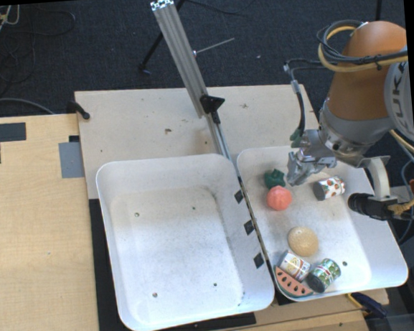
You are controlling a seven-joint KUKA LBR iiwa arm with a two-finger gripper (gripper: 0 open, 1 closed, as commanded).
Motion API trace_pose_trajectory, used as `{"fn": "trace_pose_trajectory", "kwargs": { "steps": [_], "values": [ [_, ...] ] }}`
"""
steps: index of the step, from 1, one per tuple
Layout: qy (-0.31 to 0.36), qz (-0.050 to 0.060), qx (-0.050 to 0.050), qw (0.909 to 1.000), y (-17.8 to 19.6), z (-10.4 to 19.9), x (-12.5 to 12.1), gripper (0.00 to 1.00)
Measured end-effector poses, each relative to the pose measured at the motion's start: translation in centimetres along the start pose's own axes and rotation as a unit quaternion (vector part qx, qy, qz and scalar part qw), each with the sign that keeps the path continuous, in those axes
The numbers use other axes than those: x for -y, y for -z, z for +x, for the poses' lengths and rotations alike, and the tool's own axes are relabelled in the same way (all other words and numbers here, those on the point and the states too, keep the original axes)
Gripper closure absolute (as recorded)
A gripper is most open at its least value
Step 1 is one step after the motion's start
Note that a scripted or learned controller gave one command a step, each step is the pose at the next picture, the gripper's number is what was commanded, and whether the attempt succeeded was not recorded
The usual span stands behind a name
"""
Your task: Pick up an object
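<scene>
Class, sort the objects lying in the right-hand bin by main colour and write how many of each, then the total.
Green: 2, a small green piece and a green can
Red or pink: 2, a ball and a watermelon slice
Tan: 1, a round lump
White patterned: 2, one, another
Total: 7

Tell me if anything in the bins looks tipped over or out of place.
Slightly. Two cans lie on their sides in the right bin's near corner, crowding a watermelon slice against the rim. Another small printed item also lies tipped near the gripper. Nothing looks spilled or damaged.
</scene>
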State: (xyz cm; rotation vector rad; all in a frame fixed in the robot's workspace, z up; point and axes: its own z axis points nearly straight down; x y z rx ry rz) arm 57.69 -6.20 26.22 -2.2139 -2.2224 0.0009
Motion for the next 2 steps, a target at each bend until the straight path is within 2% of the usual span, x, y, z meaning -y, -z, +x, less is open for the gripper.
{"fn": "trace_pose_trajectory", "kwargs": {
  "steps": [1,2],
  "values": [
    [0.001,0.001,0.000,1.0000,-1.2,6.1,0.2,1.00],
    [0.000,0.001,0.001,1.0000,-2.8,11.0,0.6,1.00]
  ]
}}
